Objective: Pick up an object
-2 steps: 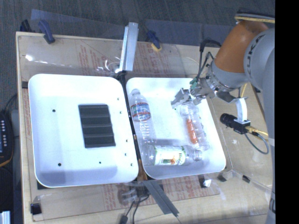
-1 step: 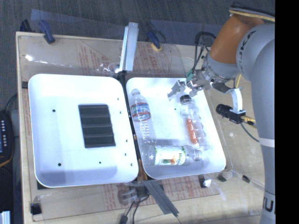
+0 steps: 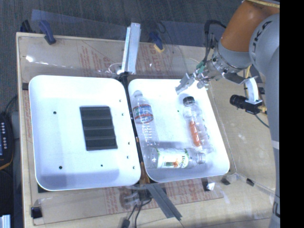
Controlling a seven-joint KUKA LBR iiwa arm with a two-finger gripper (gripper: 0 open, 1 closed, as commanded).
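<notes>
In the right-hand white bin point(image 3: 216, 141), the orange-filled bottle point(image 3: 194, 125) lies lengthwise just below the gripper point(image 3: 186, 83), whose jaws seem open, holding nothing.

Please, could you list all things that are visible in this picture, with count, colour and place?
bottles: 3, clear plastic; all in the right bin: one with a blue and red label at its left side, one with a black cap and orange contents at its right side, one with a green and white label lying along its near edge
black tray: 1, black, ribbed; middle of the left bin
bins: 2, white; left bin, right bin, side by side
clamps: 2, blue; far edge of the bench
arm: 1, grey and orange; from the right
tool: 1, grey; over the right bin's far right corner
</notes>
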